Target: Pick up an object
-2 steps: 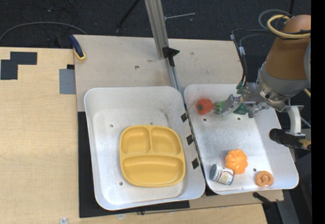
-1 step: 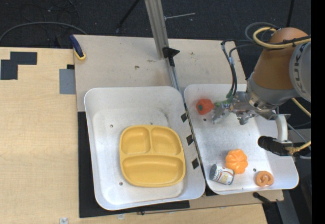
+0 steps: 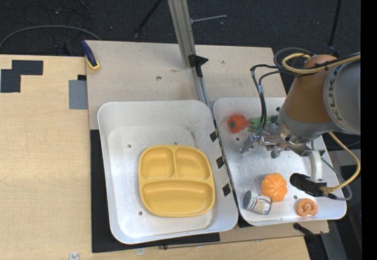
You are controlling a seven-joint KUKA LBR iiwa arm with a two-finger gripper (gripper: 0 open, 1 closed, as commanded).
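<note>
You can see the gripper (image 3: 257, 141) low in the right bin (image 3: 235, 191) – I cannot tell how it stands – beside the red tomato (image 3: 237, 123), with the orange pumpkin (image 3: 274, 187), can (image 3: 258, 203) and donut (image 3: 306, 207) nearer the front.

A yellow divided tray (image 3: 175, 181) is seen lying flat in the left white bin (image 3: 118, 135). An aluminium post (image 3: 181, 23) is set upright on the bench (image 3: 141, 70) behind the bins, and a blue-and-yellow handled tool (image 3: 90, 55) is laid near the bench's far left corner
</note>
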